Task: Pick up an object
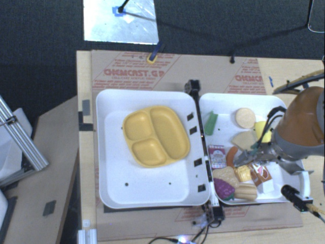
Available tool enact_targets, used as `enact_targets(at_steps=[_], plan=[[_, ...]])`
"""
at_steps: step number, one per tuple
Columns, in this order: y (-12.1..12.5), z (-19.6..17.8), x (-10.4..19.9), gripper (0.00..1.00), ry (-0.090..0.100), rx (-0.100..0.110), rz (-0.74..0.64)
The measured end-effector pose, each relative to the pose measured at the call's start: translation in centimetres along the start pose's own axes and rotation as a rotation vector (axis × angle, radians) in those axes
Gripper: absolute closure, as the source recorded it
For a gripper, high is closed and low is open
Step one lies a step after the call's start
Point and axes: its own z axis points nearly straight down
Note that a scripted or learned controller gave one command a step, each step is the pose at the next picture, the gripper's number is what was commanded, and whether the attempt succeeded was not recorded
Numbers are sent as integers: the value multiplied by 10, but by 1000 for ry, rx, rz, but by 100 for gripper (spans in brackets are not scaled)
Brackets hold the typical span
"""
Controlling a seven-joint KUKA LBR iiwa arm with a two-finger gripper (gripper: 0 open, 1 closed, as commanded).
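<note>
The right white bin (223,101) holds a pile of small toy foods. Among them are a green block (209,122), a round tan disc (245,117), a yellow piece (262,128), a red and white packet (217,155), a purple eggplant (224,188) and a tan bread roll (246,192). The arm's orange band (304,118) sits over the bin's right side. My gripper (247,159) is low over the middle of the pile, by an orange piece (231,155) and a yellow cheese-like piece (243,174). Nothing visibly hangs from it.
The left white bin (109,177) holds a yellow divided plate (155,135). A black divider with clips (199,136) runs between the bins. Cardboard (132,70) lies under both. A metal frame (20,146) stands at far left.
</note>
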Motion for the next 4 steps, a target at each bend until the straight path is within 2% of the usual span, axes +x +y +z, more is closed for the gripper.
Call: enact_targets(at_steps=[1, 2, 3, 4], plan=[[5, 9, -3, 0, -7, -13, 2], [7, -3, -7, 100, -17, -26, 5], [18, -54, -13, 100, 0, 0, -4], [21, -108, -14, 100, 0, -1, -4]])
